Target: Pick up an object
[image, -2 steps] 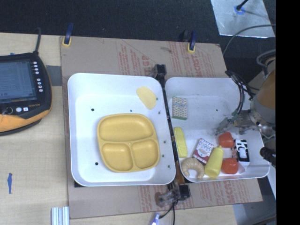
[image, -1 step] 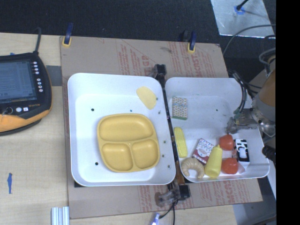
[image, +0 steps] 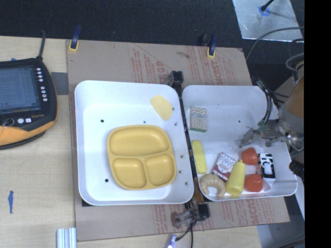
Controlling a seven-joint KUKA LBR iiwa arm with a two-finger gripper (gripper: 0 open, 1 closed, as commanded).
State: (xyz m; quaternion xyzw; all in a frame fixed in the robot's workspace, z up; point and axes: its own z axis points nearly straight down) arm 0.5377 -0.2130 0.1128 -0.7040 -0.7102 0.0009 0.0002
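My gripper (image: 257,135) hangs low over the right part of the right bin (image: 227,99), just above a small red ball (image: 249,155). Nothing shows held in it. Along the bin's front lie a yellow bottle (image: 236,177), a croissant (image: 213,185), a red-and-white packet (image: 224,165), a second red piece (image: 253,182) and a black-and-white box (image: 266,165). A corn cob (image: 199,156) rests by the left wall, with a patterned green pad (image: 198,119) behind it.
The left bin (image: 88,138) holds a yellow divided plate (image: 141,156) and a pale yellow slice (image: 162,107) at its back right. A tablet in an orange case (image: 23,99) lies at the bench's left. Cables run behind the arm at the right.
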